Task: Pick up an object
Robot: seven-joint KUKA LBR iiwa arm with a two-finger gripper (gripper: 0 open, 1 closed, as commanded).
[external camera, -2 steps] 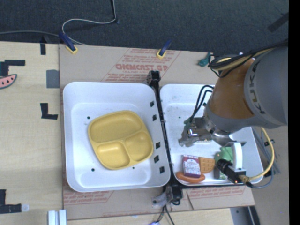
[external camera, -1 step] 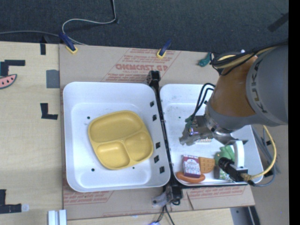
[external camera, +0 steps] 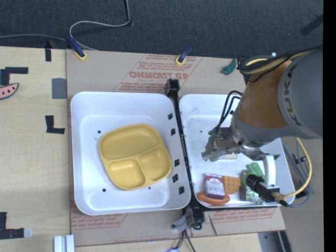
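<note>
My gripper (external camera: 219, 150) hangs low over the middle of the right bin (external camera: 195, 109), the grey arm and its orange band reaching in from the right. Just below it, along the bin's front wall, lie a small dark red packet (external camera: 213, 184), an orange cracker-like square (external camera: 230, 183) and a red-orange sausage-shaped piece (external camera: 213, 198). A green object (external camera: 255, 171) sits to the right of them, partly behind the wrist. Nothing shows between the fingers.
The left bin (external camera: 84, 114) holds a yellow divided tray (external camera: 135, 155) lying flat in its middle. A black divider (external camera: 177, 135) runs between the two bins. Cardboard (external camera: 152, 72) lines the bench behind them.
</note>
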